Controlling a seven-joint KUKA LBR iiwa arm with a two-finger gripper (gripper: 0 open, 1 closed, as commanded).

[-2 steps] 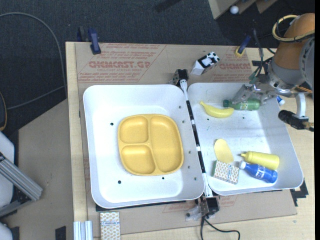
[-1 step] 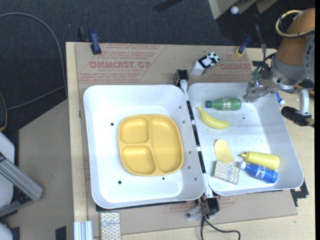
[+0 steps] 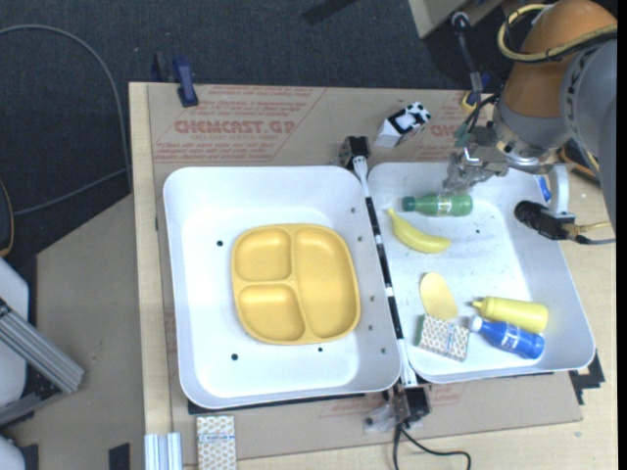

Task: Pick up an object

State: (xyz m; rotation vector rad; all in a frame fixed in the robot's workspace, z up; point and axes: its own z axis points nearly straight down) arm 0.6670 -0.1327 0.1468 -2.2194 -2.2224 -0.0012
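A green bottle [image 3: 436, 204] lies on its side at the back of the right bin [image 3: 573, 292]. My gripper [image 3: 458, 186] hangs right over the bottle's right end, touching or nearly touching it. A banana [image 3: 418, 233] lies just in front of the bottle. Toward the bin's front sit a yellow oval piece [image 3: 438, 295], a patterned packet [image 3: 444, 337], a yellow squeeze bottle [image 3: 513, 311] and a blue bottle [image 3: 511, 339].
The left bin [image 3: 196, 213] holds a yellow divided plate [image 3: 294, 283]. A small black-and-white object [image 3: 406, 121] sits on the cardboard behind the bins, and a blue clamp [image 3: 183, 81] at the back left. The arm comes in from the upper right.
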